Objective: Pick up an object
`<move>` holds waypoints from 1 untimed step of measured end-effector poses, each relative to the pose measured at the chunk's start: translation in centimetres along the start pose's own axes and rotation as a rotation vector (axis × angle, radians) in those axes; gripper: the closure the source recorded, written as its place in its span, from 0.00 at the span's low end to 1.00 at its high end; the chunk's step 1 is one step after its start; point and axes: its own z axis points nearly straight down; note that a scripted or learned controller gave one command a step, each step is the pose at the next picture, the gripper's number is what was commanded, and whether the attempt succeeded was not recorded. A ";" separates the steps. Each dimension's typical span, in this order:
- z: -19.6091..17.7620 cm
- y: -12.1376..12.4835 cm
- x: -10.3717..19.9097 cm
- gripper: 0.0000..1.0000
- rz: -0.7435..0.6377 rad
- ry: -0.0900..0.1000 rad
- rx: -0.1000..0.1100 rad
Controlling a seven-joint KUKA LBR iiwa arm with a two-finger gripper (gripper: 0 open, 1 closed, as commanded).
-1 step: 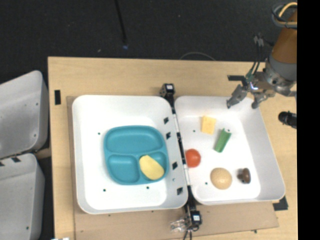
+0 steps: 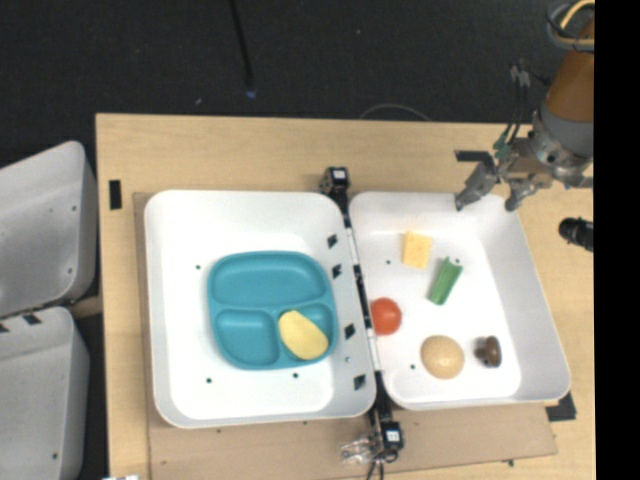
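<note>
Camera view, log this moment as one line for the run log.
gripper: open, above right bin back edge, holding nothing | right bin: yellow block, green cylinder, tomato | left bin: blue tray

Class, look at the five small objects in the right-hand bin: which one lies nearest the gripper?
The yellow block is nearest the gripper. It lies highest in the bin, above the green piece, red ball, beige ball and brown object.

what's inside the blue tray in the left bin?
One yellow lemon-like piece sits in the lower right compartment of the blue tray. The other compartments show bare blue plastic. Whatever lies under the yellow piece is covered.
</note>
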 end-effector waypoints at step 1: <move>6.0 0.2 0.6 0.00 -0.003 0.000 0.004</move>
